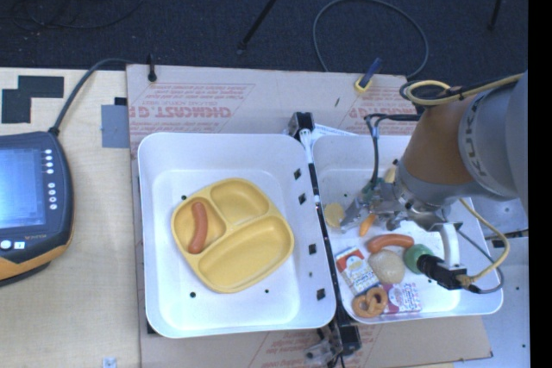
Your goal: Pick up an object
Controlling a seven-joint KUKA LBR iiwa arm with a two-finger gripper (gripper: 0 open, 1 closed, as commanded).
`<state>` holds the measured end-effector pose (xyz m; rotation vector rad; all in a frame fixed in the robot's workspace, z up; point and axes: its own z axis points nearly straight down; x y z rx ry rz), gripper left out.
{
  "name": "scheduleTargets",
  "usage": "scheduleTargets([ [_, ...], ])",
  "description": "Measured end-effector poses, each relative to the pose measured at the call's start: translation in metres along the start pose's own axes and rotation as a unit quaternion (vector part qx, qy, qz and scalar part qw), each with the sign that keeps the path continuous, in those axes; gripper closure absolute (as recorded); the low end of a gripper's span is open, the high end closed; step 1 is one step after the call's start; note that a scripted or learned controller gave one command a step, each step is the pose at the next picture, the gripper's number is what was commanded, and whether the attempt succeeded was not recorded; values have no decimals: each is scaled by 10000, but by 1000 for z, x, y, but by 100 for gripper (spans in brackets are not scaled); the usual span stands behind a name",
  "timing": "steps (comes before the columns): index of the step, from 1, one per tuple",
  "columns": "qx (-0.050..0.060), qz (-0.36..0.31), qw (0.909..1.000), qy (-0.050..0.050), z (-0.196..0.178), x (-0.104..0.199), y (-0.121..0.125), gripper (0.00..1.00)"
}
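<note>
Bench's right bin (483,306): gripper (366,211), grip state indiscernible, hangs apparently just upper-left of the sausage (390,242), which lies lengthwise left-to-right.

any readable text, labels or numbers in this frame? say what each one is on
"CHEMCAST GP" (best reading): red print, upside down, on the cardboard sheet under the bins; the smaller red lines around it are blurred.
Teach pendant: screen and button markings too small to read.
Red-and-white packets in the right bin: print too blurred to read.

upside-down red print on cardboard (194,105), illegible
</note>
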<state>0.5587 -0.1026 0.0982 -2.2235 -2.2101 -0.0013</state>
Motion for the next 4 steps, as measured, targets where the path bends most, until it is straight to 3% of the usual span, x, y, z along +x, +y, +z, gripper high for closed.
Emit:
scheduleTargets([
  [1, -19, -43, 10000, -23, 11, 18, 48, 0],
  [2, 2, -24, 10000, -19, 10, -2, 16, 0],
  [3, -1, -14, 10000, -10, -1, -2, 18, 100],
  [4, -23, -58, 10000, -7, -94, 64, -35, 100],
])
